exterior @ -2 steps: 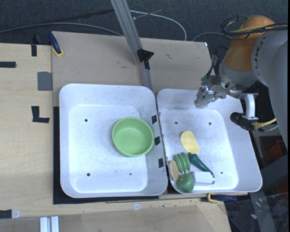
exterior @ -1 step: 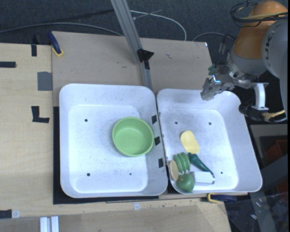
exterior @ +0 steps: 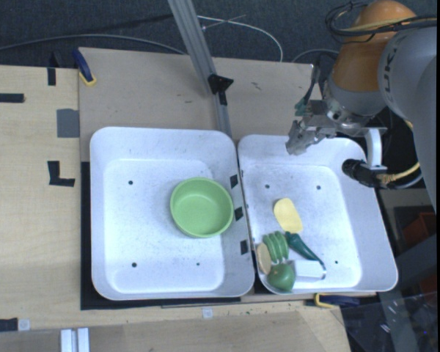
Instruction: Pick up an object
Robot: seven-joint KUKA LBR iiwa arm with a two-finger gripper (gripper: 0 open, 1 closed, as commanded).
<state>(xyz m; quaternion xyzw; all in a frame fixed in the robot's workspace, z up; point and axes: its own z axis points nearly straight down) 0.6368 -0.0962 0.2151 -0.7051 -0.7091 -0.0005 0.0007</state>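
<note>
Yellow piece (exterior: 287,214) lies alone mid right bin (exterior: 352,196); gripper (exterior: 302,141) above far rim (open or closed, cannot tell). Descend straight, centred.

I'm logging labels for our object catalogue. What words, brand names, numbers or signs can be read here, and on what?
None can be read.
Green bowl: plain.
Yellow piece and green toys in the right bin: no print shows.
Arm: no legible marking.
</note>
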